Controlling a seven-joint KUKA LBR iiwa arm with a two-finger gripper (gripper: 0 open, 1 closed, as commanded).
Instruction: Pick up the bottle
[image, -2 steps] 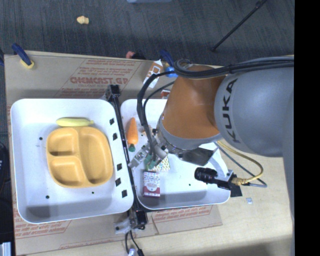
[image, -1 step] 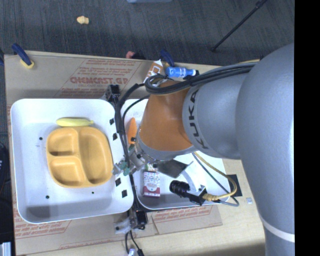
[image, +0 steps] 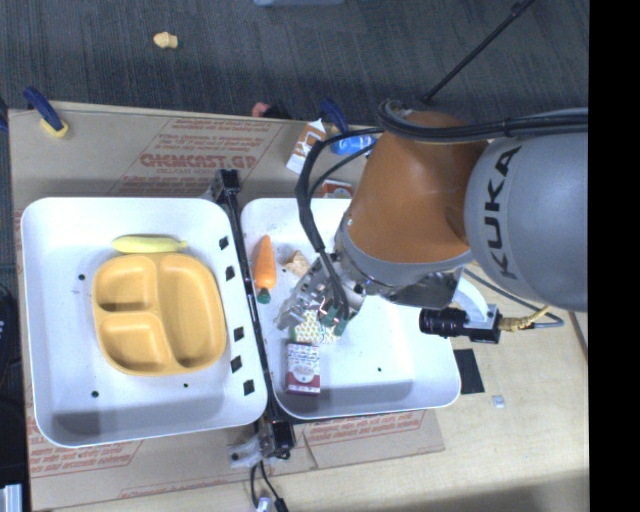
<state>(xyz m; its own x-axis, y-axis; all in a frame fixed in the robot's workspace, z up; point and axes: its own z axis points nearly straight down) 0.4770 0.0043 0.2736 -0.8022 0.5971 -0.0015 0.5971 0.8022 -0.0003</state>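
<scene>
- Step in hand, as I judge it: the gripper (image: 318, 312) hangs low in the right bin (image: 430, 392), just right of the carrot (image: 264, 265).
- Whether it is open, I cannot tell (blurred).
- The bottle cannot be made out; next move calls for locating it.
- A small carton (image: 303, 368) lies below the carrot.

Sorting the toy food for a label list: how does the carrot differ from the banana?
The carrot is orange with a green tip; the banana is pale yellow. The carrot lies lengthwise in the right bin; the banana lies crosswise in the left bin, against the yellow tray. Both lie flat.
</scene>
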